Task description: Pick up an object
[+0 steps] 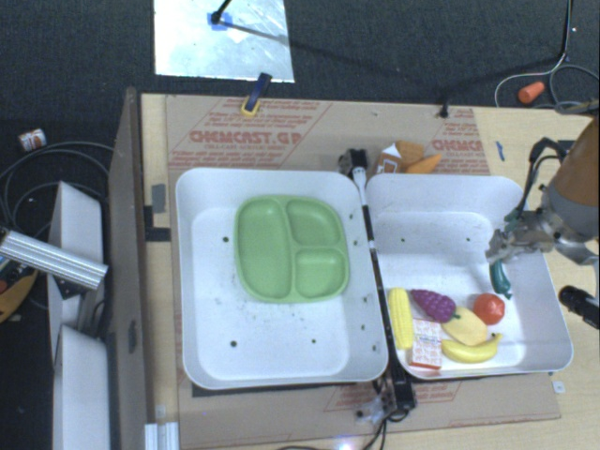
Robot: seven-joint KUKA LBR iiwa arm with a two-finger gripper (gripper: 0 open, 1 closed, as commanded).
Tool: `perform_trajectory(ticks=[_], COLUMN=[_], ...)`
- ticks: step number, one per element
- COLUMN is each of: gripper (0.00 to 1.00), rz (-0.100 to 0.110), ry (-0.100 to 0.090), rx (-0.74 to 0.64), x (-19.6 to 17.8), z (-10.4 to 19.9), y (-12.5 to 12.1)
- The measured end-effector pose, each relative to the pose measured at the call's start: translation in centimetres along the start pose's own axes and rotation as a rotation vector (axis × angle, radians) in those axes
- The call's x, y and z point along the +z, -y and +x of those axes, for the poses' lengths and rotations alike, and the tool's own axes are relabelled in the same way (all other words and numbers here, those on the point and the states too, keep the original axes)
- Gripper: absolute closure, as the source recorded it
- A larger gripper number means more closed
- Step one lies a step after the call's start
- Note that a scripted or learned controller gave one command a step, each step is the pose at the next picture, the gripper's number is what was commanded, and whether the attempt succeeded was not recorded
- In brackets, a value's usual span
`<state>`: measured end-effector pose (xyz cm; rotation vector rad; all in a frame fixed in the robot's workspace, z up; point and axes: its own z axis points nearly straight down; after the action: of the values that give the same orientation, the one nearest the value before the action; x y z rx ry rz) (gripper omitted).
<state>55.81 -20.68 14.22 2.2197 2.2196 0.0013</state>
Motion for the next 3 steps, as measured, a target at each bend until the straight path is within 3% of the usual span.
perform_trajectory(ticks=[1,2,3], gripper=[1.00,1.00,1.00], rz=[-0.003,0.003,-0.007], ry=[0.000,0.000,0.000], rx=[-0.005,0.001,-0.012], x=[-4.7,-4.6,-5.1], z=[1.1,-0.1,4.6], y=[0.3,3.5,-5.6])
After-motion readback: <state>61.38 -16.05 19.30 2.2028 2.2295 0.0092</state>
